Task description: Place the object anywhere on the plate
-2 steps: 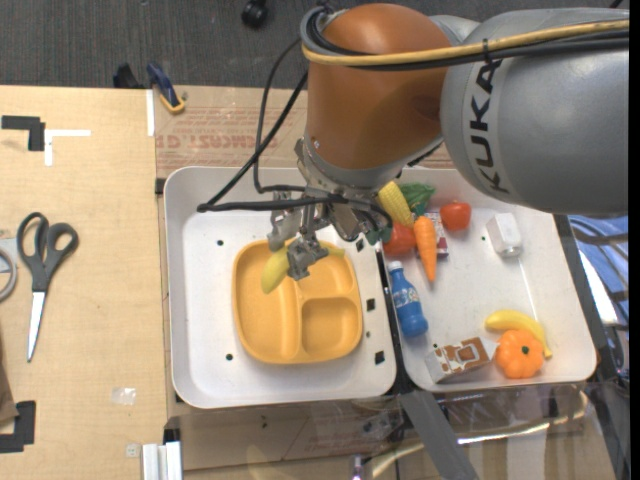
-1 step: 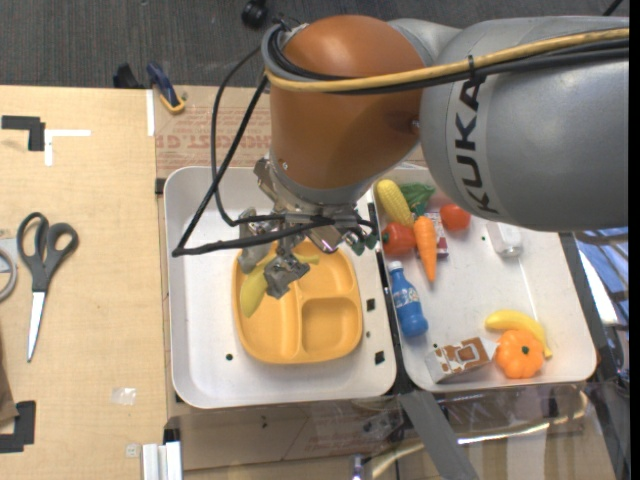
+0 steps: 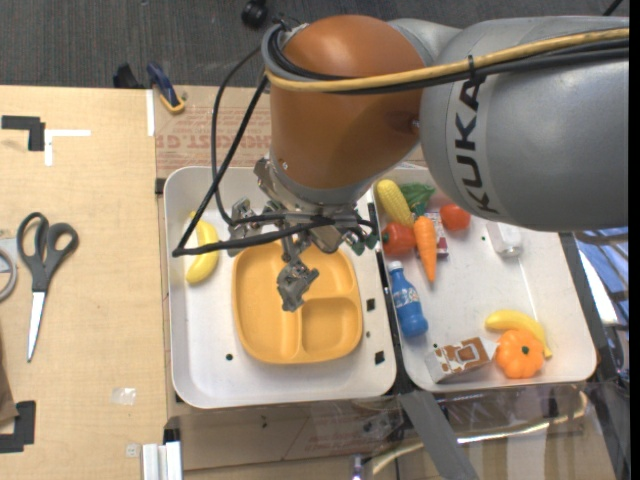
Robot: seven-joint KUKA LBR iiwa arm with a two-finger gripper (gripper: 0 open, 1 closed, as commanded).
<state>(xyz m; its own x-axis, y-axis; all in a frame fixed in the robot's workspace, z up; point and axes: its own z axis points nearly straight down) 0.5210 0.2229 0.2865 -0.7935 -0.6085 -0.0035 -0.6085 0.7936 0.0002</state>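
gripper: two-finger metal claw (image 3: 294, 286) hangs over the yellow divided plastic plate (image 3: 262, 318) in the left white bin (image 3: 200, 368). jaws prob closed w/ nothing between them, tho it's tiny & blurry.
object: yellow banana-shaped toy (image 3: 203, 251) lies on the bin floor at plate's 10 o'clock, just beside the rim.
right bin (image 3: 470, 288): corn, carrot, blue bottle (image 3: 406, 303), orange pumpkin (image 3: 520, 354).
bench: scissors (image 3: 40, 268) at 9 o'clock.

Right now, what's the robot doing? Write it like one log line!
gripper: over yellow plate, grip unclear | banana: left bin, beside plate | task: unconfirmed
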